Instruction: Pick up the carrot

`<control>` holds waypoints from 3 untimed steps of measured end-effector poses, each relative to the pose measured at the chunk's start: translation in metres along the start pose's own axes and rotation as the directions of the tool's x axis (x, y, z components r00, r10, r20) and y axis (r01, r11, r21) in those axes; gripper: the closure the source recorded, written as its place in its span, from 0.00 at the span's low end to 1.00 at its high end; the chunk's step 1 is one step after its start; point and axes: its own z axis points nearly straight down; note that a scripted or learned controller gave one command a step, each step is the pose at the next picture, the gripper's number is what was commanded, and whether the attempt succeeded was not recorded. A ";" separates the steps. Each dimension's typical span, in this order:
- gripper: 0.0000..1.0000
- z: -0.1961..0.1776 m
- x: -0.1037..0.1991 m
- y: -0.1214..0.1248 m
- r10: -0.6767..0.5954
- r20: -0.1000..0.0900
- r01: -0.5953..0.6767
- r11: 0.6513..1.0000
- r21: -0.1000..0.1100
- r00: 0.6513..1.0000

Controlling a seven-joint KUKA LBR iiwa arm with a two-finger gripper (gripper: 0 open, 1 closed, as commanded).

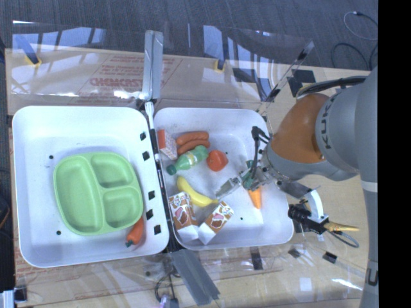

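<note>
Hand point(252, 179): in the right bin point(273, 124), its grip state cannot be told
Carrot point(255, 197): just below the hand, touching it

Grey arm point(350, 127), rounded links, orange band point(302, 136) above wrist, dark lettering on casing.

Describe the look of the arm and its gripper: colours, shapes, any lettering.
The arm is made of thick, rounded grey segments, with a bulbous orange band above the wrist. Dark letters, partly visible, run down the grey shell beside the orange. The gripper is small and dark, with thin metallic parts and a slim dark cable looping above it.
</note>
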 end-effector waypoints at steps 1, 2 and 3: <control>1.00 -0.010 -0.002 -0.001 -0.001 0.005 0.001 1.000 0.002 1.000; 1.00 -0.122 0.011 0.023 0.222 0.013 -0.222 0.975 0.000 0.975; 0.00 -0.122 0.011 0.022 0.222 0.012 -0.223 0.975 0.001 0.975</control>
